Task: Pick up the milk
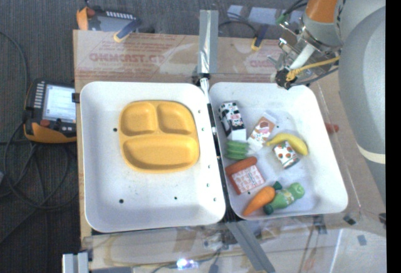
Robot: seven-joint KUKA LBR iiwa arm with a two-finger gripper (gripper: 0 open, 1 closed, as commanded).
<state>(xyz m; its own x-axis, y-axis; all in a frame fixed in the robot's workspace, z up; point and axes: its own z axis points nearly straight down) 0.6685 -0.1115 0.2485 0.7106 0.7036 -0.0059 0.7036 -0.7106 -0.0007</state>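
The milk [230, 117] is a small carton with black and white cow patches, lying in the right bin [326, 140] near its far left corner, next to the divider. My gripper [292, 64] hangs above the far rim of the right bin, up and to the right of the milk and well apart from it. Nothing shows between its fingers from this angle.
Around the milk in the right bin lie a green vegetable [237, 149], a red packet [245, 176], a carrot [258, 201], a green bottle [285, 196], a banana [289, 141], a small can [285, 154] and a pink carton [262, 131]. A yellow divided tray [160, 135] sits in the left bin [100, 159].
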